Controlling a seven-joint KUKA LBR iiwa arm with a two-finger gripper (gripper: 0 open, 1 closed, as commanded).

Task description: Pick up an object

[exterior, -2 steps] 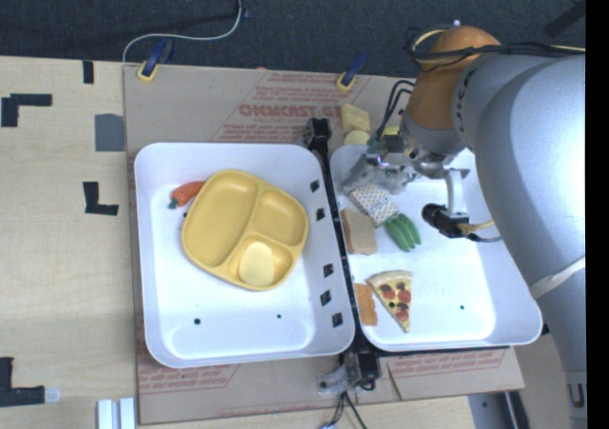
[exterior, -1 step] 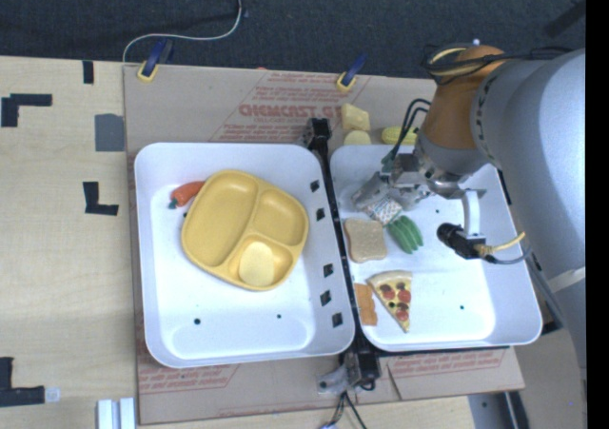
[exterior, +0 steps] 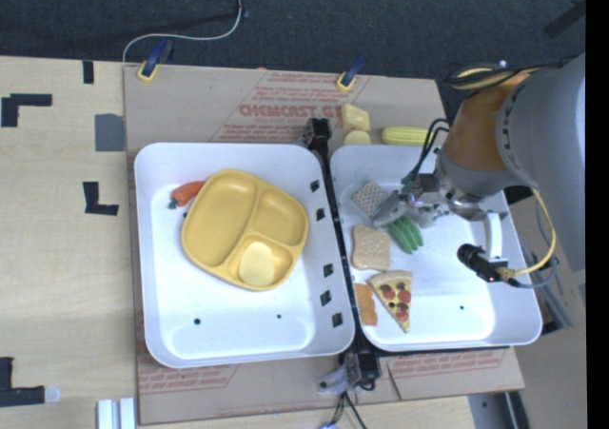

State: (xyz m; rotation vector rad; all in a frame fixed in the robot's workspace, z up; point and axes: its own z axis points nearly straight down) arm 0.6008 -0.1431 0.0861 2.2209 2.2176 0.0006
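Green vegetable (exterior: 407, 234) under pincer (exterior: 400, 211), grip state unclear, bread slice (exterior: 371, 248), pizza slice (exterior: 395, 296), grey block (exterior: 367, 196) crowding close

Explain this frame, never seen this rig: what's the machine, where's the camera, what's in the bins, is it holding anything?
One camera, fixed above the bench, looks down at a slant on two shallow white bins side by side. The grey arm with the orange band, reaching in from the right, is a KUKA iiwa; a program moves it. Its end effector is low in the right bin, by a green toy vegetable and a grey textured piece. I can't tell from this angle whether it has gripped anything.

The right bin also holds a bread slice, a pizza slice and a small orange piece. The left bin holds a yellow divided plate, with an orange carrot-like toy at its upper left edge. Behind the right bin lie a corn cob and pale yellow pieces.
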